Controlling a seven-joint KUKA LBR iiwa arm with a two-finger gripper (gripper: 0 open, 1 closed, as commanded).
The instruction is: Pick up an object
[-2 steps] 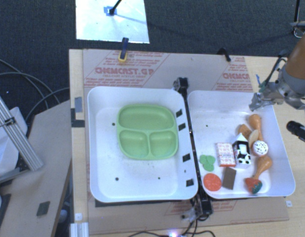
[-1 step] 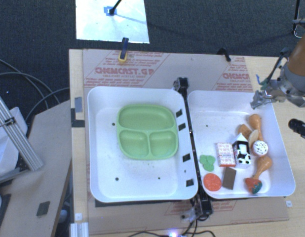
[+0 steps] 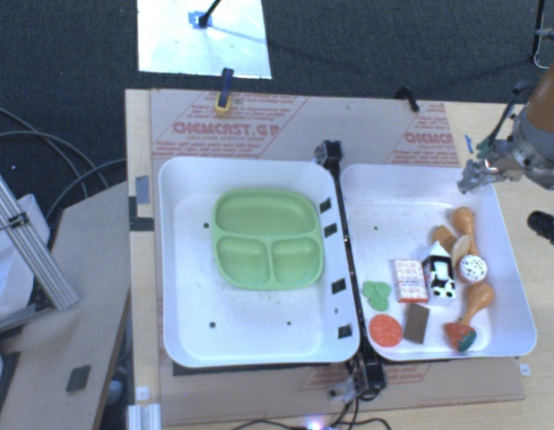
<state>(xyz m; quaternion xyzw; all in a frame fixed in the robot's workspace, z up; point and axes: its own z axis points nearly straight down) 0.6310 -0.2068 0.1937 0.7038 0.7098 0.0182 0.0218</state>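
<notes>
The grey two-finger gripper (image 3: pixel 474 176) is hovering over the right white bin's (image 3: pixel 385 218) far rim, clutching nothing visible; picking is not yet begun.

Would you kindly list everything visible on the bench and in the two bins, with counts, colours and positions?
left bin: 1, white, left half of the bench
divided plate: 1, light green, three compartments, centre of the left bin
right bin: 1, white, beside the left bin
tomato slice: 1, red-orange, near front-left corner of the right bin
green leaf piece: 1, green, just behind the tomato slice
brown bar: 1, dark brown, right of the tomato slice
patterned packet: 1, red and white, middle of the right bin
black-and-white carton: 1, right of the packet
drumstick: 1, tan, front right of the right bin
cardboard sheet: 1, tan with red print, under both bins
gripper: 1, grey, above the right bin's back right edge
</notes>
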